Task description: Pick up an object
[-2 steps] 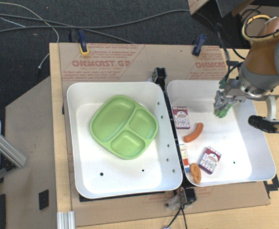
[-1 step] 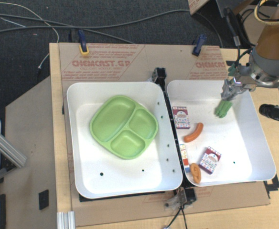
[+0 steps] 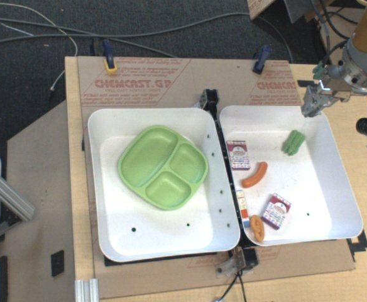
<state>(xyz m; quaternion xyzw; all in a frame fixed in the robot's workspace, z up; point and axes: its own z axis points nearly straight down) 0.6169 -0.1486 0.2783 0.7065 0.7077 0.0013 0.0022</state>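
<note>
Camera view: gripper (image 3: 312,107) hangs over the right bin (image 3: 340,168)'s far rim, jaw state indiscernible; green object (image 3: 293,142) lies just below it, sausage (image 3: 254,175) and 2 packets farther off.

A cardboard sheet (image 3: 171,80) printed in red covers the bench, held along its far edge by a blue-and-yellow clamp (image 3: 110,56) and a blue clamp (image 3: 262,58). Cables (image 3: 39,27) trail across the dark floor beyond.
</note>
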